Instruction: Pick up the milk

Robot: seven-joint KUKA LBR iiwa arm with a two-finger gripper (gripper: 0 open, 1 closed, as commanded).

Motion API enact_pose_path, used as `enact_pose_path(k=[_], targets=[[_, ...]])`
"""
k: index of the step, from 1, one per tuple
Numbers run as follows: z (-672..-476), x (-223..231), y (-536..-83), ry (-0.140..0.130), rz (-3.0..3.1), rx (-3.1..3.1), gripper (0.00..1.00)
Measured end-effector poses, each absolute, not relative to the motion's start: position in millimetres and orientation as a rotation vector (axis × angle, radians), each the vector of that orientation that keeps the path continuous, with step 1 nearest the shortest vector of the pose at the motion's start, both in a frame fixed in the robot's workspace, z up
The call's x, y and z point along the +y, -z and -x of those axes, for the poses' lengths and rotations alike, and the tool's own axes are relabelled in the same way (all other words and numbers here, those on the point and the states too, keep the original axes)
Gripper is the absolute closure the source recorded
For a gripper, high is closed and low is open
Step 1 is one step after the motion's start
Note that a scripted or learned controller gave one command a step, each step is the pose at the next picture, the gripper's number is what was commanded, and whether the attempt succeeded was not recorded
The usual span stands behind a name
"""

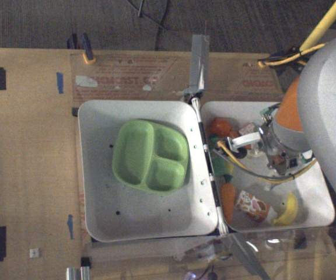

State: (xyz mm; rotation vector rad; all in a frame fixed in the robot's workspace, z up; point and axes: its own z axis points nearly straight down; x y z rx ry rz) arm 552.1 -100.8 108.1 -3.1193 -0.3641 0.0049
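Milk carton [252, 206] being seen lying in the right bin [311, 192], between carrot [228, 200] and banana [289, 209], arm [322, 115] being held over the same bin, jaws being hidden by the wrist, their state not being tellable

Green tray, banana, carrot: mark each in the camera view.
green tray [150, 156], camera view, centre ridge between compartments
banana [290, 207], camera view, middle of the curve
carrot [228, 202], camera view, mid-body

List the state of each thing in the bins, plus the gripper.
Green plate: right way up, in left bin.
Milk carton: on its side, in right bin, ungripped.
Banana: lying beside the carton.
Carrot: lying by the carton's other side.
Gripper: above right bin, away from carton.
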Motion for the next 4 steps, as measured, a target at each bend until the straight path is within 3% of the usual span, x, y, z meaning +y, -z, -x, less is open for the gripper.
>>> enact_pose_path(k=[1,2,3,4], targets=[[-485.2,-128.9,-203.6,-0.005,3.101,-0.491,0.00],[-482.6,-105.2,-88.9,0.015,3.100,-0.510,0.00],[-479.8,-106.7,-97.6,0.003,3.100,-0.505,1.00],[-478.9,-24.2,-183.6,-0.006,3.117,-0.373,1.00]])
